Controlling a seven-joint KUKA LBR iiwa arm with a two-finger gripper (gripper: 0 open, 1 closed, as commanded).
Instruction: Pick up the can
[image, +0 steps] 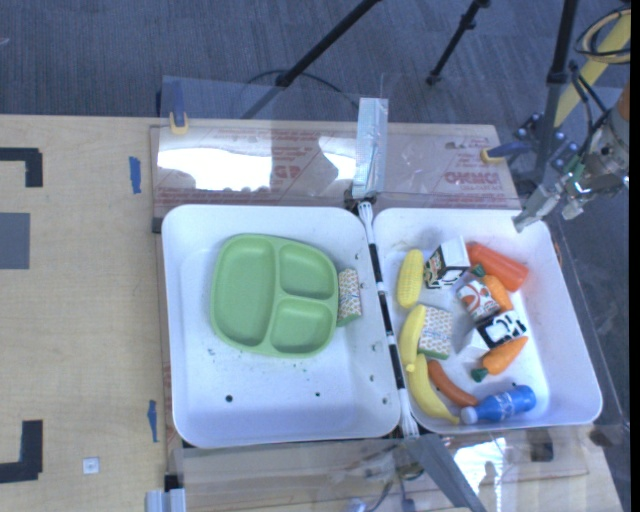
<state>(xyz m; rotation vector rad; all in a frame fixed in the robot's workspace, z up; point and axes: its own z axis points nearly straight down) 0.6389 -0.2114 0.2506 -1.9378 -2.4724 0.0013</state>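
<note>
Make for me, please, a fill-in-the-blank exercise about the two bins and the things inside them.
1. The green divided plate lies in the ____ bin of the camera view.
2. The can lies in the right bin, just below an orange ____.
3. The bottle near the right bin's lower edge is ____ in colour.
4. The gripper hovers by the right bin's upper ____ corner.

Missing words: left; carrot; blue; right
</note>
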